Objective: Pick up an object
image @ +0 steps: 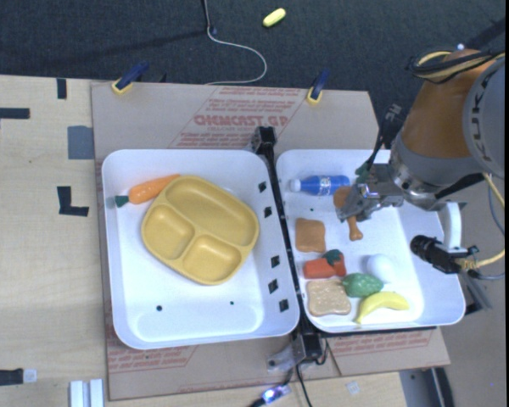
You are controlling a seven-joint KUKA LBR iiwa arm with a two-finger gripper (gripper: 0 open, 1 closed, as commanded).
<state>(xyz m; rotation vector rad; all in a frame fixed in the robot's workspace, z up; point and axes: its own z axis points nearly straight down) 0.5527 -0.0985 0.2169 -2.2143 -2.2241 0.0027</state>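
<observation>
Nearest the camera in the right bin (445,312): toast (328,298), banana (382,304), egg (379,267). Farther back, my end effector (356,206) hung over a brown piece (350,203); whether closed on it, I could not tell. Bottle (321,185) lay beyond, just beside.

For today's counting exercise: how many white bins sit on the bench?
2. The left bin holds a yellow tray and a carrot; the right bin holds the small food items, and the gripper hangs over it.
</observation>
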